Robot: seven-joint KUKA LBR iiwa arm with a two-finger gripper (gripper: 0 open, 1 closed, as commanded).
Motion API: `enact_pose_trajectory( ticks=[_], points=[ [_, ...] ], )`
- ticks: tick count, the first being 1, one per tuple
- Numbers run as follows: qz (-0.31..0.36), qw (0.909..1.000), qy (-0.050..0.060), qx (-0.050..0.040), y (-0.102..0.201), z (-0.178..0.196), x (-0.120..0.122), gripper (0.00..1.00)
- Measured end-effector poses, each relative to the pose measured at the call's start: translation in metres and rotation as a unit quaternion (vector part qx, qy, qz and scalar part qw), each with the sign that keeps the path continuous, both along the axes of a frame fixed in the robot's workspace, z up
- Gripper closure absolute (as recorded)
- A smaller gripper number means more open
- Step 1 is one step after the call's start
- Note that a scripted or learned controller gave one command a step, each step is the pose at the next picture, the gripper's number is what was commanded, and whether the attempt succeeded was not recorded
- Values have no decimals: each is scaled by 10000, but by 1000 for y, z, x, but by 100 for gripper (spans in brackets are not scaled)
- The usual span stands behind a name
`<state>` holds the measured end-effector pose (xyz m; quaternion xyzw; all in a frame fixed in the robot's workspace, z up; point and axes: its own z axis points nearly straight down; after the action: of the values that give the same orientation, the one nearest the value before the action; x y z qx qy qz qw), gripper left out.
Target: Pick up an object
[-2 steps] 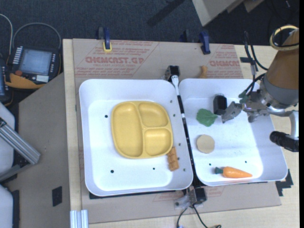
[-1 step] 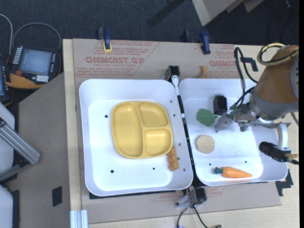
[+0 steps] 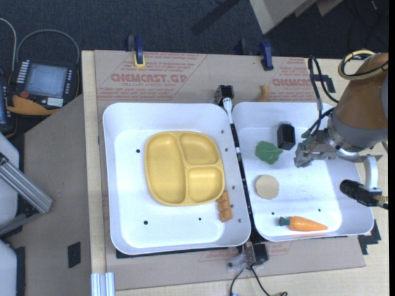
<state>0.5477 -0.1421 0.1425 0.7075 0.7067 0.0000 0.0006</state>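
My gripper (image 3: 301, 158) hangs low over the right bin (image 3: 345, 128). The nearest thing to take is the green piece (image 3: 268, 152), which lies on the bin floor just beside me, on the side toward the left bin (image 3: 117, 165). It looks like a lumpy, crumpled leaf with no clear long axis, so I judge any approach angle would serve. A black block (image 3: 285, 135) sits close behind it. From this slant I cannot tell whether my grip is spread or closed.

Glossy white plastic bins (image 3: 123, 184); smooth yellow plastic plate (image 3: 184, 167); cardboard base (image 3: 185, 73).
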Motion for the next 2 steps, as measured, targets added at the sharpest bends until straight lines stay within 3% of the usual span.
enact_pose_trajectory(
  ticks=[1, 2],
  points=[
    [11, 10000, -21, -6, 0, 55, 11, 100],
    [10, 10000, -27, -8, -1, 101, 5, 100]
  ],
)
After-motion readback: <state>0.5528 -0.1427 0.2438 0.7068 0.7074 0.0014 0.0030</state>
